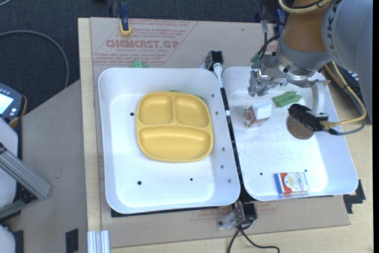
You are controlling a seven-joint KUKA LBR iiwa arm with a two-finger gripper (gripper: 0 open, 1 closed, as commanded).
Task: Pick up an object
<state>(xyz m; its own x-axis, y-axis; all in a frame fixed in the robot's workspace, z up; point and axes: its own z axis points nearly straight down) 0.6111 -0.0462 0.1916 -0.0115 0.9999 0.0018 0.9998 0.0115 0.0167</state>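
Camera view places the gripper low in the right bin, at its far end; whether it is open, or anything is held, cannot be told. A small brown-and-white block lies just nearer, a green piece beside it. A descent could miss both and close on nothing.

End effector fingers unclear — arm cropped right.

I see the yellow three-compartment plastic plate in the left white bin. In the right white bin, a small printed card packet lies near the front edge, a brown-and-white wrapped block farther back.
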